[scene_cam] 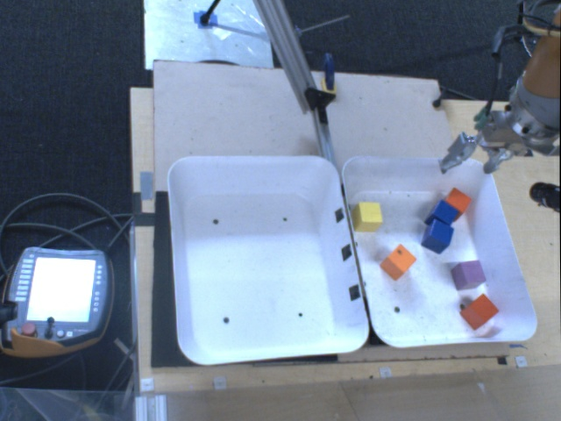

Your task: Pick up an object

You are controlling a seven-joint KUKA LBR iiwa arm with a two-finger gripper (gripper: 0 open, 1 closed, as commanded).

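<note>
The right bin (412, 169) holds several small blocks: a yellow one (367, 216) near its left wall, an orange one (398, 261) in the middle, an orange block (456, 203) touching a blue block (438, 234), a purple one (468, 274) and a red-orange one (479, 311) at the front right. My gripper (474, 153) hangs above the bin's far right corner, open, with nothing between its fingers. It stands above and behind the orange and blue pair.
The left bin (254, 169) lies beside the right one, with black clips along their shared wall. A slanted metal pole (285, 38) crosses the back board. A teach pendant (57, 301) sits on the floor at left.
</note>
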